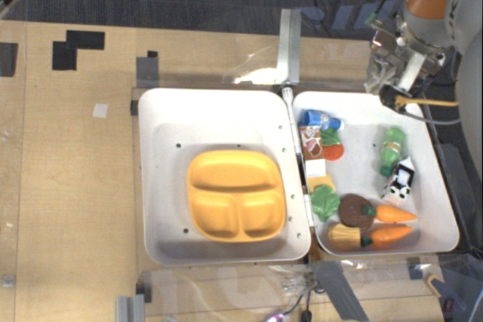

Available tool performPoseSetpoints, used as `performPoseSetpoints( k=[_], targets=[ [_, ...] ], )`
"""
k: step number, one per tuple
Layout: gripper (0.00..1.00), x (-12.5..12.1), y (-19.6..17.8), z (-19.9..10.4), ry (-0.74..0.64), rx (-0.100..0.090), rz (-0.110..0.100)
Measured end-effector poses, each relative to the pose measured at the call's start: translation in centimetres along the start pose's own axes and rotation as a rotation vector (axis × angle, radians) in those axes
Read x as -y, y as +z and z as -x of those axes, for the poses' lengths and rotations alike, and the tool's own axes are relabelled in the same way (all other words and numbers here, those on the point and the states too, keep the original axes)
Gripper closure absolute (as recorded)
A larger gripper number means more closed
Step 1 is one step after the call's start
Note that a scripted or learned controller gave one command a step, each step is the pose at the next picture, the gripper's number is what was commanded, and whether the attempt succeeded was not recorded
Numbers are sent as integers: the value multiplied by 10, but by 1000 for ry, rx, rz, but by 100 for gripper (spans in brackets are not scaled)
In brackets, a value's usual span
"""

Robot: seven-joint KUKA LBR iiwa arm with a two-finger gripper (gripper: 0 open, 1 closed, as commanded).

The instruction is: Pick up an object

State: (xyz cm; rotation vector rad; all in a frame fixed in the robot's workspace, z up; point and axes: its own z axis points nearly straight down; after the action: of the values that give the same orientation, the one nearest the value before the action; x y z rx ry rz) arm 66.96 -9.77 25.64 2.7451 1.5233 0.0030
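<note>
Arm sits at the upper right, gripper (392,83) above the far right corner of the right bin (445,226), near its rim and apart from all contents; nothing between it and any object. Cannot tell how the jaws stand, the wrist hardware hides them. Step in hand, as judged: approach, no object picked yet. Candidates all lie in the right bin: blue packet (319,119) at top left, small printed carton (311,141) just below it beside a red piece (333,151), green bottle-like toy (392,146) nearest the gripper, black-and-white cow figure (400,182) under it, leafy green piece (325,201), brown disc (353,210), two carrots (392,225) along the near wall. Left bin (155,162) bears a yellow divided tray (235,193). Next move calls for a descent centred over one isolated item; the green toy looks least crowded. Print on packet and carton too small to read; no brand legible
</note>
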Motion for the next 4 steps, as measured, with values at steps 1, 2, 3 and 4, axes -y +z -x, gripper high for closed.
performPoseSetpoints(
  k=[1, 2, 3, 4],
  targets=[
    [100, 20, 2, -33, 142, -1, 0],
    [100, 25, 1, -30, 318, 0, -1],
    [100, 20, 11, -3, 499, -1, -1],
    [100, 25, -5, -21, 792, -3, -2]
  ],
)
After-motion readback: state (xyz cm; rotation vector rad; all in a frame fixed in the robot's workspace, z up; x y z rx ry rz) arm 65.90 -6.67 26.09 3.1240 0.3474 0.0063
